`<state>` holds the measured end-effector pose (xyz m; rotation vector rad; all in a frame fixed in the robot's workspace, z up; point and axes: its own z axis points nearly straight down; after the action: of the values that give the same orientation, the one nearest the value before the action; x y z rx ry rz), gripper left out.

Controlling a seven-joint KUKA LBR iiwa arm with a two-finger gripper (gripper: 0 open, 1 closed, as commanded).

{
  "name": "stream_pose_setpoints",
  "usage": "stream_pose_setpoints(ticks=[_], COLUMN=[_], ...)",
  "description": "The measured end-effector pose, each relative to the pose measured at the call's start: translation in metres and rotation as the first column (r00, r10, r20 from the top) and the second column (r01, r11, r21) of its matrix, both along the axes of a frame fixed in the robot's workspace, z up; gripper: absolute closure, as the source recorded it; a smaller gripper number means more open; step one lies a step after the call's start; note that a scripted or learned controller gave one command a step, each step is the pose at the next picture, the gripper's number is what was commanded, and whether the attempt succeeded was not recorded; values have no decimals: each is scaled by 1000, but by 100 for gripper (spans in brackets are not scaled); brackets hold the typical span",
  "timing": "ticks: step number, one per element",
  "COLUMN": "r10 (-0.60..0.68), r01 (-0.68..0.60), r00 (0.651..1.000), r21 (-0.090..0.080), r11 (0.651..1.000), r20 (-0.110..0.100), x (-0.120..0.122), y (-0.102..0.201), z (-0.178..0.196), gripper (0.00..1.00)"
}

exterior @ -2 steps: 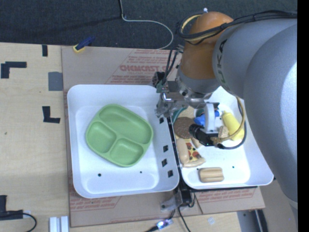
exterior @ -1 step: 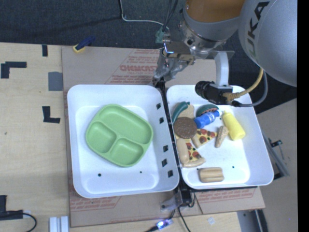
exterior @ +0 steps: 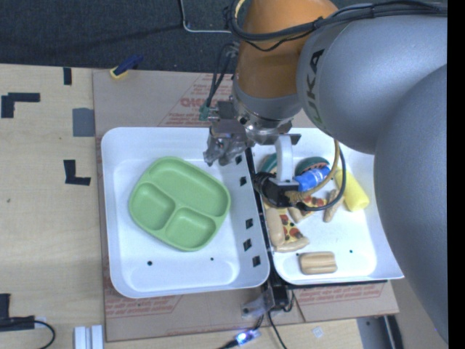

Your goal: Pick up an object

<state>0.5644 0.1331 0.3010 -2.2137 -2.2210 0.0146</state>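
My gripper [exterior: 220, 151] hangs under the orange wrist band, over the far right corner of the left bin [exterior: 116, 195], just past the back edge of the green divided plate [exterior: 178, 203]. I see nothing held in it. The plate lies flat in the middle of the left bin. The right bin [exterior: 363, 257] holds a toy pizza slice [exterior: 288, 233], a tan bread-like block [exterior: 317, 262], a yellow banana-like piece [exterior: 354, 192], a blue can [exterior: 314, 177] and a teal object [exterior: 268, 163] partly hidden by the wrist.
The grey arm covers the upper right of the view and the back of the right bin. Both bins sit on a cardboard sheet [exterior: 145, 104]. The ridge [exterior: 251, 217] between the bins runs right below the gripper.
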Motion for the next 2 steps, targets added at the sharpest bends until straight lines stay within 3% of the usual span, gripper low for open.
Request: stream_pose_setpoints(ticks=[1,2], r10=[-3,-1], r01=[3,1], r00=[1000,1000], r21=[1,0], r11=[1000,1000], r20=[4,6], x=[-51,-49], y=[-8,-8], z=[-14,-3], gripper=[100,100])
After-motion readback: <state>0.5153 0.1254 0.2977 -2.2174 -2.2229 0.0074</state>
